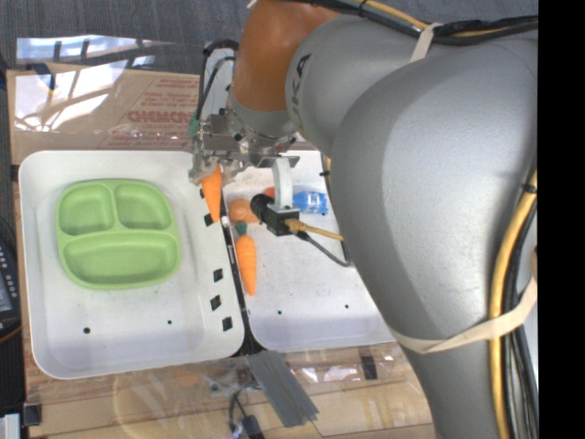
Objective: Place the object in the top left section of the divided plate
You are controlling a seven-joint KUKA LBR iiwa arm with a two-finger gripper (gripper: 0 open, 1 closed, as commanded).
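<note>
Gripper (219,167) state unclear; carrot (212,193) just below, likely light, rigid, slippery; best pinched mid-body; plate (117,232) at nine o'clock

A pale green three-section plastic plate (117,232) lies in the left shallow white bin (55,337), toward its far left corner. The grey arm's gripper (219,167) hangs over the seam between the bins, with an orange carrot-shaped toy (212,193) just below it and a second orange carrot (247,262) at the right white bin's (311,309) left edge.
</note>
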